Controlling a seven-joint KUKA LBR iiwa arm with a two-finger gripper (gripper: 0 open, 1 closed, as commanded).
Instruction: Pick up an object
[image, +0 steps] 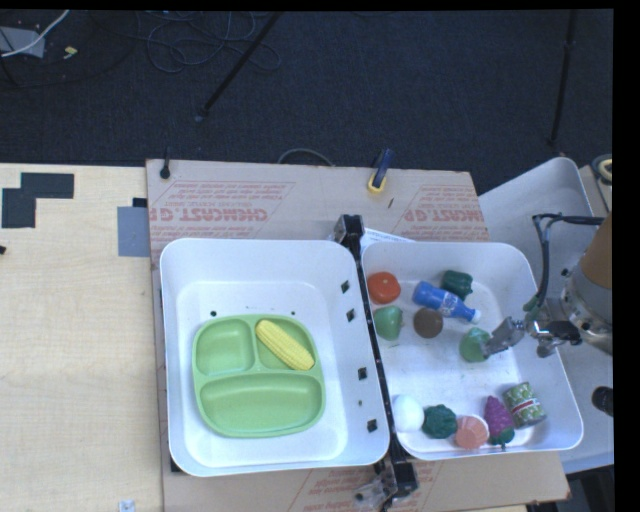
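Two shallow white bins are sitting side by side on a cardboard-covered bench. The left bin (180, 400) is holding a green divided plate (258, 390) with a yellow corn cob (285, 344) lying in its upper right compartment. The right bin (560, 420) is holding small toys: an orange ball (383, 288), a blue bottle (443, 299), a brown ball (428, 323), a dark green piece (457, 282), a white ball (407, 411) and a purple piece (497, 412). The gripper (497, 342) is reaching in from the right, its tip touching a green toy (473, 347) near the bin's right side. Whether it is clenched or released cannot be made out.
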